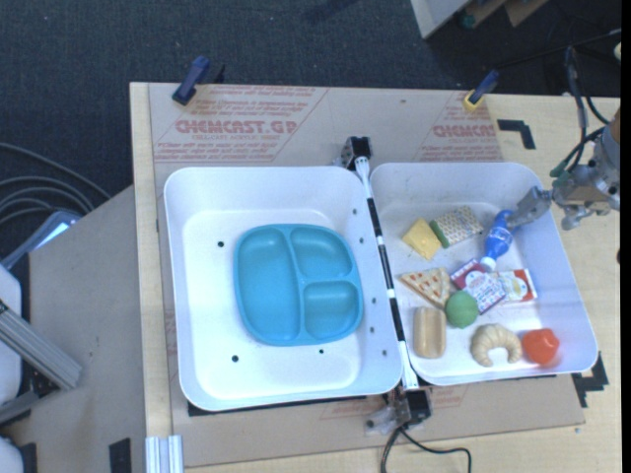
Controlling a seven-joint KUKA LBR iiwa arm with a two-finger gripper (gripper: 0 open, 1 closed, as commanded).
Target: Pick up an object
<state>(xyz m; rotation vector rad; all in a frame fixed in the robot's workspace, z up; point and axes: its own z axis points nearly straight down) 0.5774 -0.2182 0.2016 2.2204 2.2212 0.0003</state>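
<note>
- the grey two-finger gripper (548,205) sits at the right edge of the right shallow white plastic bin (577,294); the arm above it is cut off by the frame.
- its fingers look spread, one over the bin's rim and one outside it, with nothing between them.
- just left of it lies a small blue-and-white plastic bottle (497,236), apart from the fingers.
- the left white bin (197,225) bears a smooth turquoise compartment tray (296,284).
</note>
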